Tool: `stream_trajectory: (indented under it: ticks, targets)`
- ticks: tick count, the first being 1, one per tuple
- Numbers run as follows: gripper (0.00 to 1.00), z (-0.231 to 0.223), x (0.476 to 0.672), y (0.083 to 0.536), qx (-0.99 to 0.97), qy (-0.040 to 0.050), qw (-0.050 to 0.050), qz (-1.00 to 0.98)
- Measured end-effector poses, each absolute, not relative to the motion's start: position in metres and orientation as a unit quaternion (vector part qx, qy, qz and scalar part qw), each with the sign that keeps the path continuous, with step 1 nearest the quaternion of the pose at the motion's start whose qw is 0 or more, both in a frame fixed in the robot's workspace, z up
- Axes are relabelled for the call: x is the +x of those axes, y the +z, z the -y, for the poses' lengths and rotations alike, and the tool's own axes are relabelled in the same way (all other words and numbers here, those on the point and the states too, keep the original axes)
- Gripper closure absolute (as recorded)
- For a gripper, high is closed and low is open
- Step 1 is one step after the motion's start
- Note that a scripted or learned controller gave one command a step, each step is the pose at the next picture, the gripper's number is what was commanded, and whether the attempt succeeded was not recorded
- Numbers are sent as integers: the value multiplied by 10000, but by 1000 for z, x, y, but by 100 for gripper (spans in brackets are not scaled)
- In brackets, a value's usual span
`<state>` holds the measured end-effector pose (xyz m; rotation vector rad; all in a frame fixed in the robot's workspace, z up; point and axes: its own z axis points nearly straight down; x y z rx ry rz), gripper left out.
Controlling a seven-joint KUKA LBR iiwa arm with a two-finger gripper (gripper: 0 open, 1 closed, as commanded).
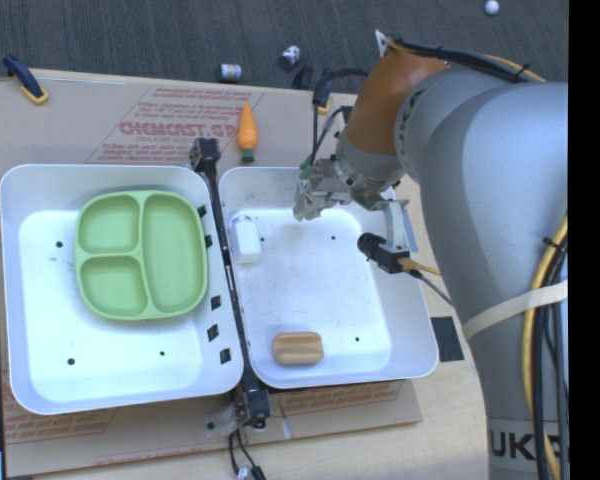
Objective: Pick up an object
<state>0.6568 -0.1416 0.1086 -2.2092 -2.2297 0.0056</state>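
- Grey KUKA arm with an orange wrist band (pixel 460 168): one. It enters from the right, largest in view and closest to the lens, and reaches over the far edge of the right bin.
- Shallow white plastic bins: two, side by side. Left bin (pixel 20 298); right bin (pixel 410 348).
- Pale green three-compartment plate (pixel 142 255): one, lying flat in the left bin.
- Two-finger gripper (pixel 308 206): one, positioned at the far side of the right bin. Finger opening cannot be judged from this angle, and no object is seen between the fingers.
- Tan rounded block, bread-like (pixel 297 348): one, on the near floor of the right bin, well apart from the gripper.
- Small white rectangular block (pixel 246 238): one, against the left wall of the right bin, near the gripper.
- Orange carrot-shaped toy (pixel 247 128): one, on the cardboard beyond the bins.
- Task status: judged not done. Every candidate object rests on a surface; approach, grasp and lift remain.
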Motion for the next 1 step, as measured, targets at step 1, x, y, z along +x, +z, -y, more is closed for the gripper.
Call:
stream_trajectory:
  ticks: [1]
  targets:
    - [100, 75, 621, 193, -7046, 0, 6, 7096]
